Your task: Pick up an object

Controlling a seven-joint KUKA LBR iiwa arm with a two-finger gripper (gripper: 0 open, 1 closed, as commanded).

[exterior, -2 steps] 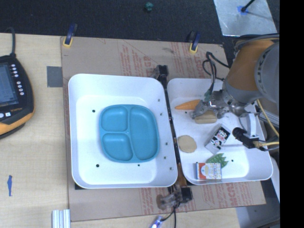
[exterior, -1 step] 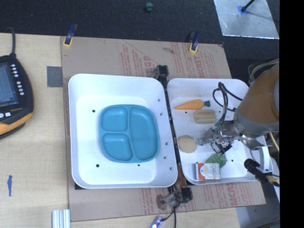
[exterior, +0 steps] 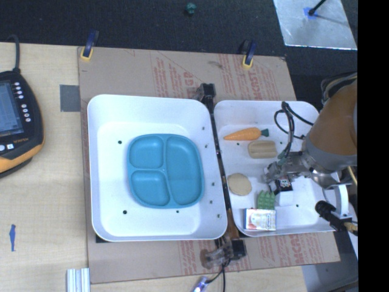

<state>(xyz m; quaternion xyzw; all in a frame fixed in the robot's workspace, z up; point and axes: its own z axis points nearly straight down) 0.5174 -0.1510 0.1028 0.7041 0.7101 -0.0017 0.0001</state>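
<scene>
The right bin (exterior: 304, 219) holds an orange carrot (exterior: 242, 135), a tan oblong piece (exterior: 262, 149), a round beige cookie-like piece (exterior: 239, 184), a small green piece (exterior: 265, 199) and a white carton with red and green print (exterior: 261, 219). My gripper (exterior: 278, 176) reaches in from the right and hangs low in this bin, just above the green piece and right of the beige round. Nothing shows between its fingers from this angle. The left bin (exterior: 103, 163) holds a blue divided plate (exterior: 165, 170).
A teach pendant (exterior: 15, 123) lies on the bench at the far left. Clamps (exterior: 89, 45) pin the cardboard sheet under the bins at the back edge. A black cable (exterior: 285, 117) loops over the right bin's back half.
</scene>
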